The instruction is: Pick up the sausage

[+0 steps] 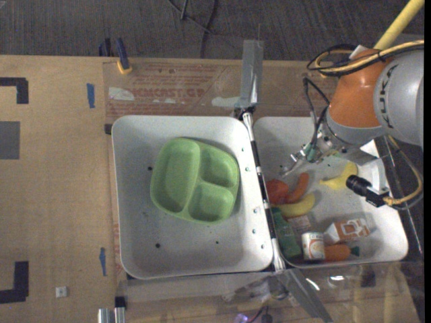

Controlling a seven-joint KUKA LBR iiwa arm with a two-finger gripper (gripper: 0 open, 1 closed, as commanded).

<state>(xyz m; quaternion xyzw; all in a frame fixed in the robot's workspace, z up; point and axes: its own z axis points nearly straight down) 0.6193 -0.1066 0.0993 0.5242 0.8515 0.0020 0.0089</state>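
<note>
The sausage (pixel 298 187) is a short orange-red link lying slantwise in the right bin (pixel 390 247), near its left wall. It rests between a red tomato (pixel 276 190) on its left and a yellow banana (pixel 300 206) just below it. My gripper (pixel 302 159) hangs over the upper middle of the right bin, a short way above and slightly right of the sausage's upper end. Nothing shows in its grasp. The orange wrist band (pixel 355 106) sits up and to the right of it.
The left bin (pixel 135 234) holds a green divided plate (pixel 196 179). In the right bin lie another yellow piece (pixel 340 177), a small carton (pixel 347 231), a can (pixel 312 245), a carrot (pixel 337 252) and a green packet (pixel 286 233). Cables trail from the arm on the right.
</note>
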